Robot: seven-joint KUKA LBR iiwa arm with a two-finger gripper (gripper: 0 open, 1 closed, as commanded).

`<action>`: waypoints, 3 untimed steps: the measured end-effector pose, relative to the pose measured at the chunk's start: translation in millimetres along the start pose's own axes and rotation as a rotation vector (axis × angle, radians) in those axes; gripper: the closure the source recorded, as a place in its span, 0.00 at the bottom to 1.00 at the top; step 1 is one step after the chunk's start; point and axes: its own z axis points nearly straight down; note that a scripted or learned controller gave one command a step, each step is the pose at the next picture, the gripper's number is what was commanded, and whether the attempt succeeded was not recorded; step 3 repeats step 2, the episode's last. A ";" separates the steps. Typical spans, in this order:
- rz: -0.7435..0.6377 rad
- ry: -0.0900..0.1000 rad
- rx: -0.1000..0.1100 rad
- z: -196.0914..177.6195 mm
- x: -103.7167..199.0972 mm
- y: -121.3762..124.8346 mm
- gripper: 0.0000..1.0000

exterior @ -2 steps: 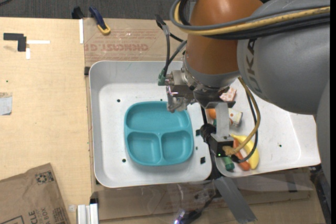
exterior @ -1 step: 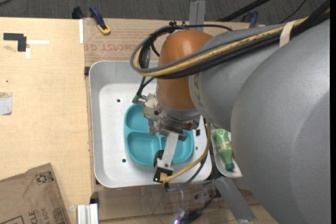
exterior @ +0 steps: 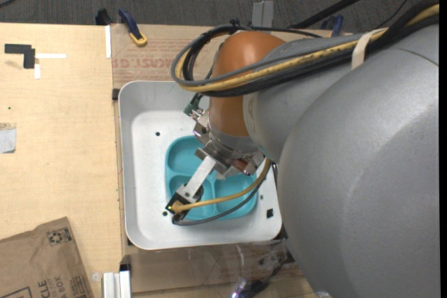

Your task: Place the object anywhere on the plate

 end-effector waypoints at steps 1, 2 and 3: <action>-0.339 0.001 -0.001 -18.3 17.8 -32.3 1.00; -0.575 0.001 0.000 -0.7 -24.8 5.8 1.00; -0.575 0.001 0.000 -0.7 -24.8 5.8 1.00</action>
